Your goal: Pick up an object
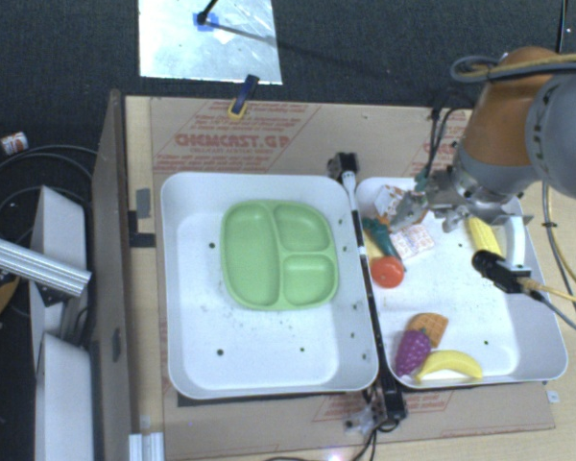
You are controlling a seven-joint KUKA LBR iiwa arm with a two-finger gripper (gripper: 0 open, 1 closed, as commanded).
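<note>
The right bin (533, 339) holds several toy foods. A carrot (388, 271) with a green top lies by the bin's left wall. Beside it is a white packet with red print (416, 242). A yellow corn cob (485, 235) lies toward the back right. Purple grapes (412, 351), a banana (451, 363) and a brown biscuit-like piece (431, 326) sit at the front. My gripper (409, 206) hangs low over the bin's back left corner, just above the packet and the carrot top. Nothing shows clearly between its tips.
The left bin (192, 353) carries a green divided plate (276, 254). A black divider rail (363, 277) runs between the bins. Bare white floor lies in the middle right of the right bin. Cables and metal parts sit off the bench at the left.
</note>
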